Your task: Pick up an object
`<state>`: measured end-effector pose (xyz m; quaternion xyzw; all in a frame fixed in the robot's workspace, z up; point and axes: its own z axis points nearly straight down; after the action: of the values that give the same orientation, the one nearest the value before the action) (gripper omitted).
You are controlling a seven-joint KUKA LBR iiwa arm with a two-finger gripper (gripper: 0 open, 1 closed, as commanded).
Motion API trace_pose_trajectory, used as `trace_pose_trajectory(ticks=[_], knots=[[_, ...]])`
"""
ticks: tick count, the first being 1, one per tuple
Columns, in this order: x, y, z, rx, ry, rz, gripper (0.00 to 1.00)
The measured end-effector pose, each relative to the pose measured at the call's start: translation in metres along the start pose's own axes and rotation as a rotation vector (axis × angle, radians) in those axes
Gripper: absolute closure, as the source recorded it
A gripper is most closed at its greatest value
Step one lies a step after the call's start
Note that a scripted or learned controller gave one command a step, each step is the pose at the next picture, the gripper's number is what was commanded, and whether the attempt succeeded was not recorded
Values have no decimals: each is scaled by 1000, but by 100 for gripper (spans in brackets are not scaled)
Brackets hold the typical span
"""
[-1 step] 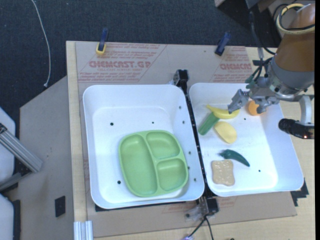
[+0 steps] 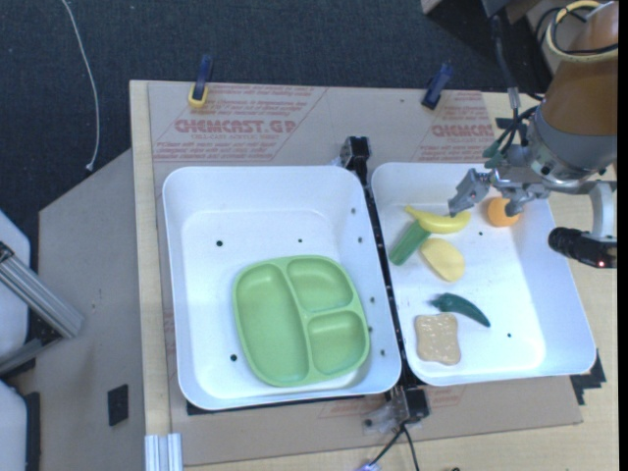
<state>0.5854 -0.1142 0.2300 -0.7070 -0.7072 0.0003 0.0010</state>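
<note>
While my gripper [image 2: 488,192] hangs with its fingers spread and nothing between them, I see the banana [image 2: 439,221] just below it, at about seven o'clock. Food toys crowd the right bin [image 2: 549,351]: an orange [image 2: 503,213] beside the fingers, a cucumber [image 2: 408,243], a lemon [image 2: 444,258], a dark pepper [image 2: 461,308], a cracker [image 2: 438,339]. I judge it poised there to drop onto the banana.

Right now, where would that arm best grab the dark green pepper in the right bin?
Probably across the middle of the dark green pepper, coming straight down from above. It lies flat and slim, slanting toward the lower right, with bare bin floor on both long sides, so the tool could close across its narrow width.
</note>
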Motion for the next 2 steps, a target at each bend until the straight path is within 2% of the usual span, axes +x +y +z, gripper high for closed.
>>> trace_pose_trajectory(ticks=[2], knots=[[-9,2,109,6,0,1,0]])
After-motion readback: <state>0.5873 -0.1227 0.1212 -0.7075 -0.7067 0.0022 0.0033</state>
